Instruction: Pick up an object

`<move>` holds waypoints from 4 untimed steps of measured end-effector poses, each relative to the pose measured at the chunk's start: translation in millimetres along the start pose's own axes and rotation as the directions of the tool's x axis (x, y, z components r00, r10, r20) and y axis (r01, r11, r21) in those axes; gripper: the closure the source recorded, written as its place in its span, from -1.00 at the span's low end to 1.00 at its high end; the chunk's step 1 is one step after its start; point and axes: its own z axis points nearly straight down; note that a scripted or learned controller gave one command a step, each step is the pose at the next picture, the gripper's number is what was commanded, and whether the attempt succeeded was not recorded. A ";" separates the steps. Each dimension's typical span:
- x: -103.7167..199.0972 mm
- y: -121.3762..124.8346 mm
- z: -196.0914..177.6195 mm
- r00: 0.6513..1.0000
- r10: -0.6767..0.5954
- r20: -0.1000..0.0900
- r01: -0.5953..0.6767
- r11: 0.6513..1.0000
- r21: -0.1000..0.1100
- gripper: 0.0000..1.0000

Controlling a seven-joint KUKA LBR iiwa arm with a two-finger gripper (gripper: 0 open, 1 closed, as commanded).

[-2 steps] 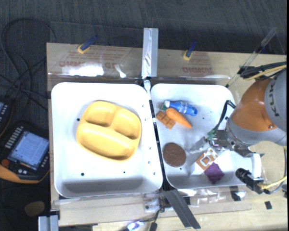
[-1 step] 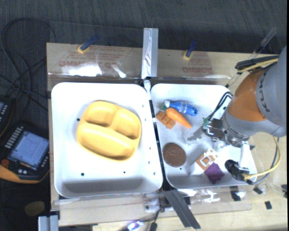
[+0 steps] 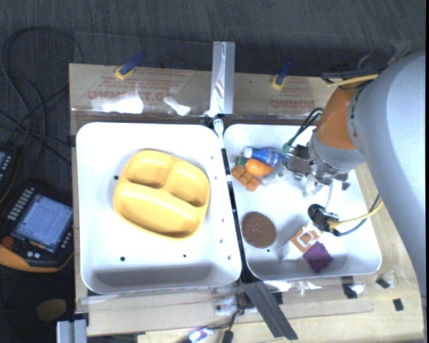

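The jaws [image 3: 320,186] hang low in the right bin [image 3: 357,263], beneath the orange-banded wrist [image 3: 336,131]; whether they are spread or pressed together, I cannot tell. Just left lie a blue-capped bottle [image 3: 263,154] and an orange block [image 3: 247,175]. Nearer the front sit a brown disc [image 3: 259,229] and a purple piece [image 3: 318,256]. A yellow bread-like lump [image 3: 161,191] fills the left bin [image 3: 100,263] on the counter [image 3: 93,88]

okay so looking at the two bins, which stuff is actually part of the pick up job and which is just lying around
Job: gripper; right bin's brown disc, purple block, orange piece, blue-capped bottle; left bin's yellow bread-shaped toy.
Lying about: handheld controllers, cables, blue clamps.
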 end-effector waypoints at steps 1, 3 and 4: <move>-0.2 0.6 -8.0 1.000 -0.003 0.004 0.003 1.000 0.001 1.00; 36.5 41.8 0.4 0.977 -0.215 0.006 0.215 0.977 0.006 -1.00; -3.3 -27.8 -0.7 0.980 -0.199 -0.003 0.199 0.980 -0.001 -1.00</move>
